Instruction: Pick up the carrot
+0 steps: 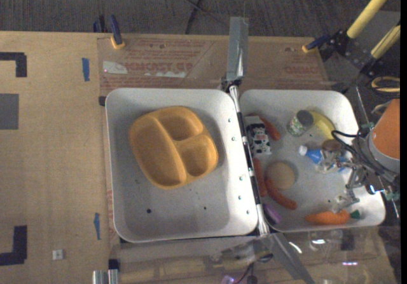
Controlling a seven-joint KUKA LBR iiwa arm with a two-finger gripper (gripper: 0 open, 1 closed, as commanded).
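Carrot (328, 217) in right bin's near corner, pincer (348, 195) just above it, grip state unclear

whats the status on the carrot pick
Hand low in right bin, just above carrot. Carrot lying flat by bin's near edge, not gripped. Blue-white toy close beside the hand.

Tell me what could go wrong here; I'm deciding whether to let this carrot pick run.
1. The carrot lies close to the right bin's near wall, so the tool may strike the rim.
2. Small toys crowd that corner; the green piece beside the carrot could be caught instead.
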